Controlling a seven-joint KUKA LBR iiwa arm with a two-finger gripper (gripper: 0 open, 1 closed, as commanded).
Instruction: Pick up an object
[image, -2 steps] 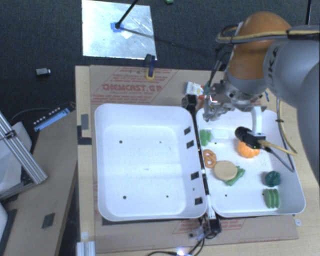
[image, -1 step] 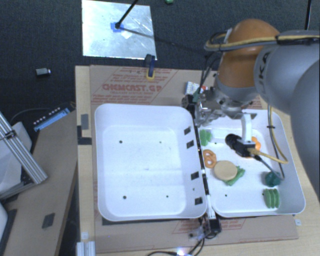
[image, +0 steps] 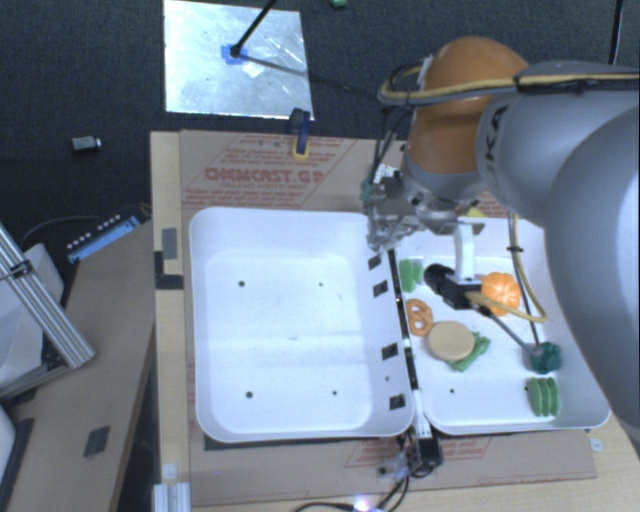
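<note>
My gripper (image: 384, 232) hangs over the far end of the ridge between the two bins, at the right bin's (image: 500, 418) left rim. Nothing is visible in its grasp. Several small objects lie in the right bin. A green piece (image: 409, 274) lies just below the gripper, with a brown pretzel (image: 417, 316) nearer the front. A tan round cookie (image: 452, 341) rests on a green leaf (image: 477, 350). An orange ball (image: 501, 291) sits to the right, partly behind the yellow cable.
A teal lump (image: 546, 355) and a green ribbed piece (image: 543, 396) lie at the right bin's front right. The left bin (image: 215, 330) adjoins it. The large grey arm (image: 570, 170) covers the right bin's far right part.
</note>
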